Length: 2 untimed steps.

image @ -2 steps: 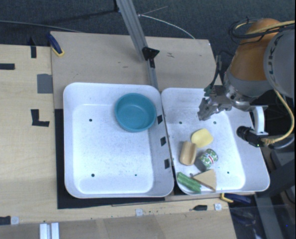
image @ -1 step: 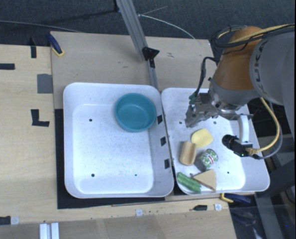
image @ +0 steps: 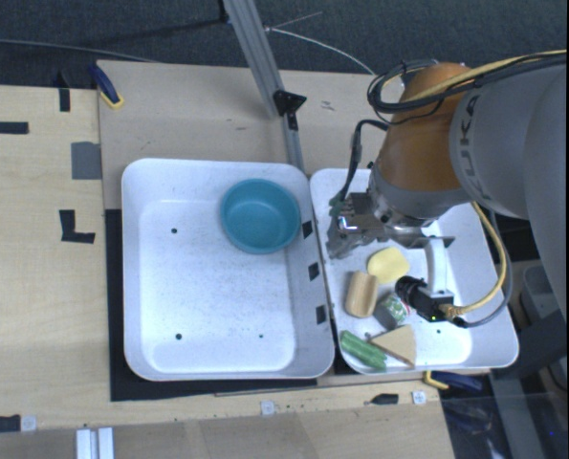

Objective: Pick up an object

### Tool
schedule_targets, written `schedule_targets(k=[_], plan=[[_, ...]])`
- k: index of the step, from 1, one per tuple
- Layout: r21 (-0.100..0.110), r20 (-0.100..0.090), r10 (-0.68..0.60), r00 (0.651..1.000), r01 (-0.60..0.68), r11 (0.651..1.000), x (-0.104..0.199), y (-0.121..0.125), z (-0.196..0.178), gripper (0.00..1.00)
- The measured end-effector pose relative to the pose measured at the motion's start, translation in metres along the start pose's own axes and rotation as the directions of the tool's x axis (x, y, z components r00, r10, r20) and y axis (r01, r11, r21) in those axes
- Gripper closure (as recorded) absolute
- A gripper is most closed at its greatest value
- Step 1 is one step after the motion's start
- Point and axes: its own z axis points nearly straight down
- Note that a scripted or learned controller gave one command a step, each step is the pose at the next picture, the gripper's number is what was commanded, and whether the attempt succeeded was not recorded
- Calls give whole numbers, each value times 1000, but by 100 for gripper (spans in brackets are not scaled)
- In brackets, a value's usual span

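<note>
from the overhead camera, the grey arm with its orange band leans in from the right and hangs over the right bin (image: pixel 490 352), its gripper (image: pixel 346 232) low near the bin's left wall. i can't tell from here whether the gripper is released, clenched or grasping anything; the wrist body covers most of it and what pokes out is a blur of metal.

the pickable things sit just below and right of it in that bin: a yellow rounded piece (image: pixel 388 262), a tan cylinder-like block (image: pixel 361 295) touching it, a tan wedge (image: pixel 396 344), a green stick-shaped object (image: pixel 361 350) along the bottom edge, and a small dark round thing (image: pixel 392 309) between them. a blue bowl (image: pixel 259 215) sits alone in the left bin (image: pixel 150 285), well apart.

to do this well, i'd say the gripper should pick one piece with free sides, likely the yellow one nearest it, come down straight over its middle, and keep clear of the bin wall and the tan block pressed beside it. the clutter is tight, so a skewed descent could nudge neighbours instead of gripping.

the arm hides the bin's upper part, and a black cabled part (image: pixel 423 299) of the arm covers some objects.
</note>
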Motion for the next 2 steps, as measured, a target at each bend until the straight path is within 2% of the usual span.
schedule_targets(k=[2], plan=[[-1, 1, -1, 1000, 1, 1000, 104, -40, -22, 100]])
